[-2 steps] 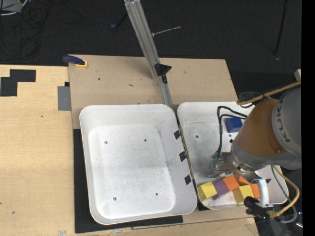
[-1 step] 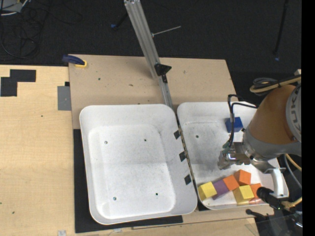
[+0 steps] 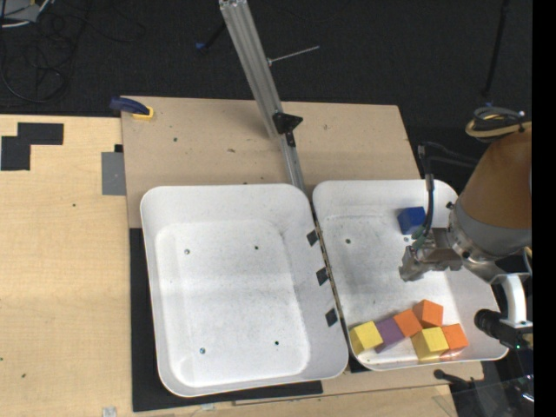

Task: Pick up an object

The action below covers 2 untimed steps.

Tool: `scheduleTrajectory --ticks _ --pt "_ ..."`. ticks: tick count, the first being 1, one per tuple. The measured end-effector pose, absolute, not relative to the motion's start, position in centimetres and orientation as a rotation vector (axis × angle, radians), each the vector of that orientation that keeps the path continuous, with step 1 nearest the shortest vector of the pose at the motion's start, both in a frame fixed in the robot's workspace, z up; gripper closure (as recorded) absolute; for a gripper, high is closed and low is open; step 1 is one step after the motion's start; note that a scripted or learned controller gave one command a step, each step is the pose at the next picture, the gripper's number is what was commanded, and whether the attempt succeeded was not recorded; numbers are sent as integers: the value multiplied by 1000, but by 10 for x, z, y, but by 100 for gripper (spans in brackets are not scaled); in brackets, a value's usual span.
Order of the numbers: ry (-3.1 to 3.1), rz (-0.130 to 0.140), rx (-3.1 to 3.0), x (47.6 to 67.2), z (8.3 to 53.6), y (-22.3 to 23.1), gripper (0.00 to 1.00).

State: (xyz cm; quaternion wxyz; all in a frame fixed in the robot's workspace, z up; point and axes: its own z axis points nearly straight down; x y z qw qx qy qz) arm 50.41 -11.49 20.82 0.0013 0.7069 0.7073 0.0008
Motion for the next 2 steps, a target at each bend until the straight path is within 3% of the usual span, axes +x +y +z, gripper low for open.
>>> scheduleTrajectory --ticks 1,2 --pt "2221 2 2219 499 254 -121 100" --pt "2228 1 2218 519 259 -74 100"
